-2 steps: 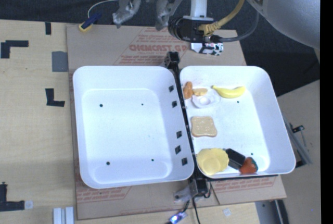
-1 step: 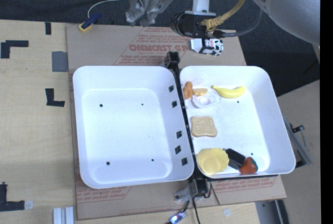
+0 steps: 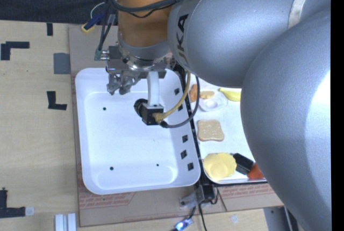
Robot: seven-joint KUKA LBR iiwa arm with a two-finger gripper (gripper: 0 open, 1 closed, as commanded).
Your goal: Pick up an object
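My gripper (image 3: 119,85) hangs over the far left part of the left bin (image 3: 129,171), just inside its back rim, under the orange wrist band. Nothing shows beneath it on the white floor. The objects lie in the right bin (image 3: 231,184): a slice of toast (image 3: 210,130), a pale yellow round piece (image 3: 219,165), a yellow banana-like piece (image 3: 232,94), a white egg-like piece (image 3: 211,102) and a small orange piece (image 3: 193,93). The arm hides most of that bin.
A white bracket with a black block and cable (image 3: 149,112) hangs from the wrist over the left bin's middle. A black and red item (image 3: 248,166) lies at the right bin's near side. Black clips (image 3: 185,141) line the divider between the bins.
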